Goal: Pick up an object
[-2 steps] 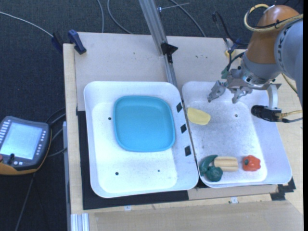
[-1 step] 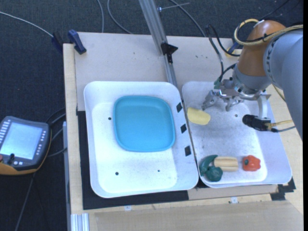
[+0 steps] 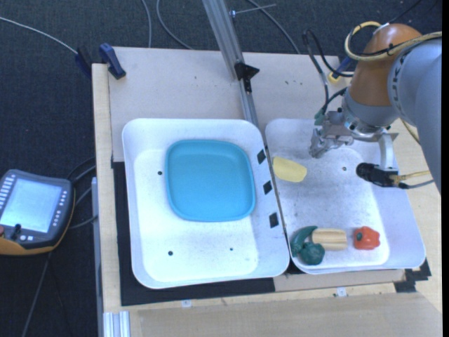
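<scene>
Arm (image 3: 393, 76) bent low over right bin (image 3: 337, 188), jaws' state unclear, above yellow piece (image 3: 289, 169).

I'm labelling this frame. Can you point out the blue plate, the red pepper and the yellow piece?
Blue plate (image 3: 210, 180), camera view, flat centre.
Red pepper (image 3: 365, 238), camera view, middle of body.
Yellow piece (image 3: 289, 169), camera view, its middle.

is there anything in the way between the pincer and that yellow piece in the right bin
Nothing visible does. The pincer hangs over the right bin, and the yellow piece lies just to its lower left on bare bin floor, with the other items at the near edge.
</scene>
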Controlling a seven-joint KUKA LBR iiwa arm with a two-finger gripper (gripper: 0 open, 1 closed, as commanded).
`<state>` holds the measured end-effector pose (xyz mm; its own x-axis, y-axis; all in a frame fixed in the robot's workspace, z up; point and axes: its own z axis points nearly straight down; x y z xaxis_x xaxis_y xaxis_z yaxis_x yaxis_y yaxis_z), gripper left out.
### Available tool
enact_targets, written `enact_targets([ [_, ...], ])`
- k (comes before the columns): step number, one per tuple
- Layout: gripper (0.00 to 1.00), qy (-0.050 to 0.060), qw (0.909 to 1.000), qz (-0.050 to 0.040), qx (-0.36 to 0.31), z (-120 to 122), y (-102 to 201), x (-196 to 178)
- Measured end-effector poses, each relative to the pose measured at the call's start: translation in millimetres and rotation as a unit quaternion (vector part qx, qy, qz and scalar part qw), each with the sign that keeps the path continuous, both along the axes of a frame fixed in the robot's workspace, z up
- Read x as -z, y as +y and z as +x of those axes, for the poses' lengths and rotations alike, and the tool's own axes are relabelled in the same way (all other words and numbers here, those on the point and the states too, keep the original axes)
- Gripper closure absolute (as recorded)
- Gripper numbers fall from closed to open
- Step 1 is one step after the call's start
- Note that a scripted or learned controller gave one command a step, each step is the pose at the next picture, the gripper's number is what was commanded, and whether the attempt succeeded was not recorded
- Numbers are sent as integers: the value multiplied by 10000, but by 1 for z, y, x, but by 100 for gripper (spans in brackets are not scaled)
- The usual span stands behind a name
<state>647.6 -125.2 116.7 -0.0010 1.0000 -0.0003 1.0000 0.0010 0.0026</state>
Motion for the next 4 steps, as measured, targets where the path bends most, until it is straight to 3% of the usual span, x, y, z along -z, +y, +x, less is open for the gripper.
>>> enact_targets([
  [2, 100, -14, 10000, -3, 3, 4, 1, -111],
  [3, 100, 8, 10000, 0, 3, 4, 1, -110],
  [4, 100, 4, 10000, 7, -18, -4, 55, -119],
])
